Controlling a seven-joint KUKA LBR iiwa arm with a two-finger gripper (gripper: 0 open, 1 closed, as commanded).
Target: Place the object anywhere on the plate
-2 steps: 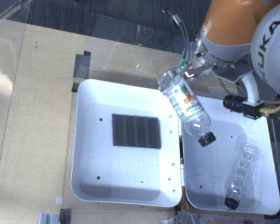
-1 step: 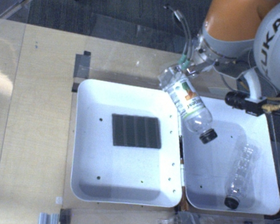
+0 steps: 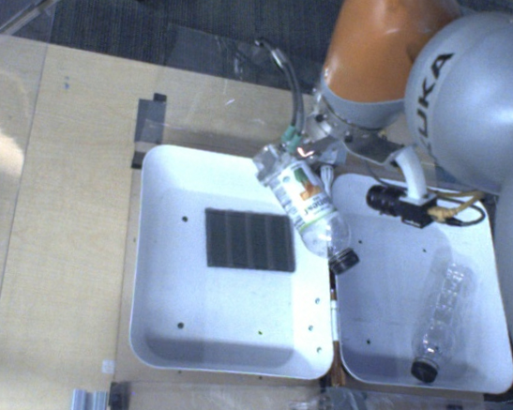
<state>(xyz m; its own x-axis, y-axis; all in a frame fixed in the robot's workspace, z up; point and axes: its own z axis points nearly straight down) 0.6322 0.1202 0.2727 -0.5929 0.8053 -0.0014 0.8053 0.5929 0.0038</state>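
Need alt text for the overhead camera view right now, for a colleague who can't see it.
A grey arm carries a clear plastic bottle, tilted, over the inner edge of the left bin, near a dark ridged plate lying flat in it. A second clear bottle lies in the right bin.

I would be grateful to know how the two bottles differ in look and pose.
The labelled bottle hangs tilted above the bins' shared edge, under the end effector; the bare bottle lies flat in the right bin. One carries a printed label, the other is plain. Both are clear with dark caps.
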